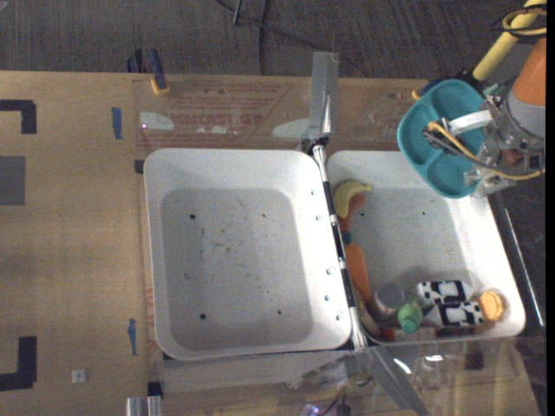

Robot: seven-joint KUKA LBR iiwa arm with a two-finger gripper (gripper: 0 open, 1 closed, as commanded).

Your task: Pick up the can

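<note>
The can (388, 300), grey and metallic, lies in the front left corner of the right bin (434, 224), among other items. My gripper (470, 150) is up at the bin's far right corner, far from the can. It sits against the right side of a teal divided plate (438, 141) that overlaps the bin's corner. I cannot make out whether the plate is held. The arm with its orange band (531, 76) comes in from the upper right.
Beside the can are a green-capped item (409, 316), a black-and-white carton (451, 303) and an orange round thing (492, 304). A carrot (357, 271) and a banana (349, 196) lie along the right bin's left wall. The left bin (156, 232) stands beside it.
</note>
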